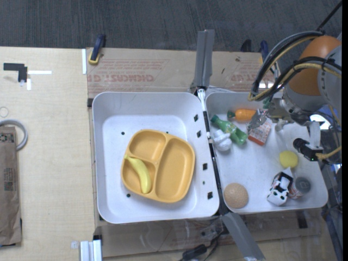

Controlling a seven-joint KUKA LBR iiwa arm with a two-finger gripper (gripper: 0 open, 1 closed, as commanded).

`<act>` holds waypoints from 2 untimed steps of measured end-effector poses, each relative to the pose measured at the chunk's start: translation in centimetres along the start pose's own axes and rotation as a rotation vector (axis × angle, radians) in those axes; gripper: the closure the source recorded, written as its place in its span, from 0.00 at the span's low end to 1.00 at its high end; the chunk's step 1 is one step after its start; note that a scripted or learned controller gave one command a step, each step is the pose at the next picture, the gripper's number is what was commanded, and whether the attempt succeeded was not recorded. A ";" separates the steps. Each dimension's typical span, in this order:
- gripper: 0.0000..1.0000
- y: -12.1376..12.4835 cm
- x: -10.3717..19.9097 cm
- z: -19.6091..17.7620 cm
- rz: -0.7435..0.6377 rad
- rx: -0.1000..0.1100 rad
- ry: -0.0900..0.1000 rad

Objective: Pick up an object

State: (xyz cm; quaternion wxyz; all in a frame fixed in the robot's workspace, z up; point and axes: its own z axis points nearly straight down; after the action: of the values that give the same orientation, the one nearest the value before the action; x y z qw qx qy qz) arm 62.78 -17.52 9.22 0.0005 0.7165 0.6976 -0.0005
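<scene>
Yellow moulded plastic forms the sectioned plate in the left bin, a curved banana in its near-left section. In the right bin, the gripper sits over a small reddish packet at the far side; whether the claw is apart or together I cannot tell. Near it lie a green bottle, an orange carrot shape, a yellow ball and a tan rough sphere.

- Left bin: a divided plate lies at centre, with a banana in its left compartment.
- Right bin: a bottle lies at far left, a ball right of centre, a round object at near left, and a cow figure at near right.
</scene>
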 end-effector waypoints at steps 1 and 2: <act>1.00 0.0 -0.1 -1.0 -0.001 -0.001 -0.002; 1.00 -0.3 2.0 0.0 0.249 0.002 0.000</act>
State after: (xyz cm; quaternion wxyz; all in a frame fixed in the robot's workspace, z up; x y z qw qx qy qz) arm 62.50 -15.51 9.18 -0.0001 0.7976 0.6032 -0.0010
